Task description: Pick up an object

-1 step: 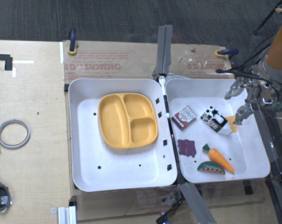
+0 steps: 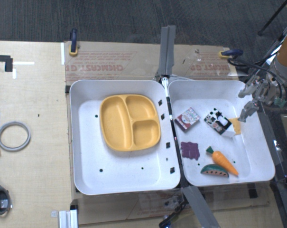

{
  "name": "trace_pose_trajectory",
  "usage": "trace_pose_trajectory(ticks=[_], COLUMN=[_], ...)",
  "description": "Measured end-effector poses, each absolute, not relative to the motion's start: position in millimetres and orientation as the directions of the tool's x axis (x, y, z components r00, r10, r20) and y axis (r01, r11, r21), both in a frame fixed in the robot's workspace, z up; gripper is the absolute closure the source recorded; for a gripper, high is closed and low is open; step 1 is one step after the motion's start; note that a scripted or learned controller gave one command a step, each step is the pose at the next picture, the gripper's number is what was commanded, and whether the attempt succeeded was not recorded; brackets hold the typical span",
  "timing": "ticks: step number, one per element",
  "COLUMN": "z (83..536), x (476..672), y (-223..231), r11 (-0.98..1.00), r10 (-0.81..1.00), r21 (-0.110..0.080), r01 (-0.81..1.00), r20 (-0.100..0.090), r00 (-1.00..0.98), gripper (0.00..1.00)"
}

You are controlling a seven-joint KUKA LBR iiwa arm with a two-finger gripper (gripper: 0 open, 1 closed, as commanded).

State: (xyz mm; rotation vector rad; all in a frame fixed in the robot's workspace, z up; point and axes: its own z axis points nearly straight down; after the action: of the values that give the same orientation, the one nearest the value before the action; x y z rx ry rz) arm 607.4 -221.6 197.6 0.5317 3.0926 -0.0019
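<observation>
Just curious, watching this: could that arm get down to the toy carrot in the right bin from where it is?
Probably yes. The gripper hangs over the right bin's far right side, and the toy carrot lies uncovered nearer the front. A watermelon slice lies close beside it and might get nudged.

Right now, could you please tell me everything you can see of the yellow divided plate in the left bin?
The plate is a mustard-yellow tray with rounded corners, plastic by its look and matte. Raised ridges split it into three wells: one long well down its left side and two smaller ones on the right, one above the other. All three wells look bare. It lies flat and right way up on the floor of the left bin, in the upper middle and turned slightly. It touches only the floor, apart from the walls.
</observation>
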Motion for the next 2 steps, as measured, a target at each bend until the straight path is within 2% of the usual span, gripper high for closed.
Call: trace_pose_trajectory(ticks=[1, 2], z=[184.3, 114.8], x=[626.1, 612.3], y=[-221.6, -223.4], r11=[0.780, 0.438], r10=[0.626, 0.899], r21=[0.000, 0.013], r01=[0.626, 0.899], r20=[-0.003, -0.013], r00=[-0.780, -0.438], gripper=[0.00, 0.00])
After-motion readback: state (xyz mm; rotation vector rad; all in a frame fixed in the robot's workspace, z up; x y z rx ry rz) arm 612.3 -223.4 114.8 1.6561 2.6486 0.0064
